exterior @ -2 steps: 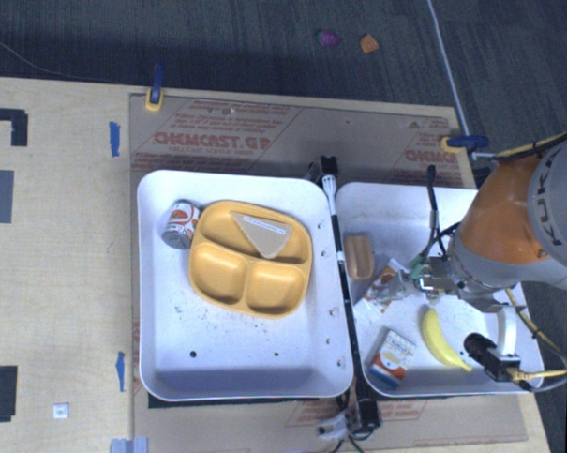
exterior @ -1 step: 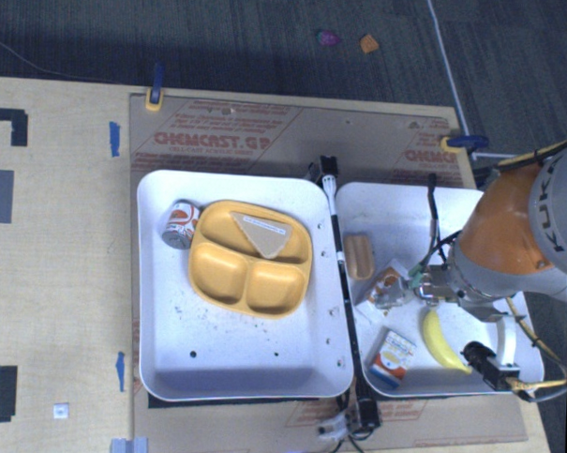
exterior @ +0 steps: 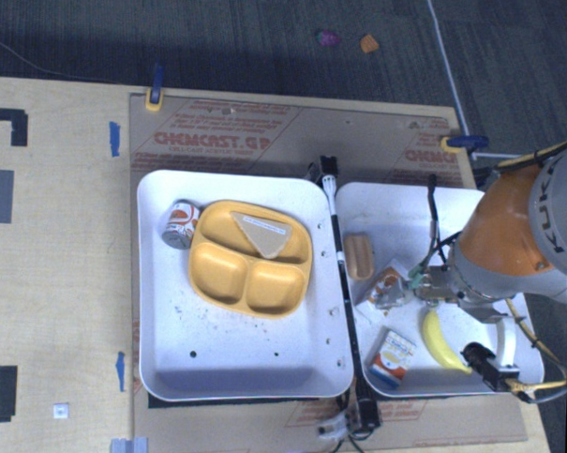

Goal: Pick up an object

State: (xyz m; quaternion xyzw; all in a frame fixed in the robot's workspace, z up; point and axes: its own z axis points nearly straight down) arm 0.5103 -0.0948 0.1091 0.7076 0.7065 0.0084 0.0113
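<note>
My gripper hangs low over the right bin, under the grey arm with its orange band. Just left of it, close to its tip, lies a small crinkled packet with red and orange print. A yellow banana lies right below the gripper, apart from it. Near the bin's front wall a small white carton with blue and orange marks lies flat. A tan block rests by the bin's left wall. Nothing shows between the fingers.
The left bin holds a yellow divided tray with a tan wedge in its back compartment, and a small can lies at the tray's left. A black bar runs between the bins.
</note>
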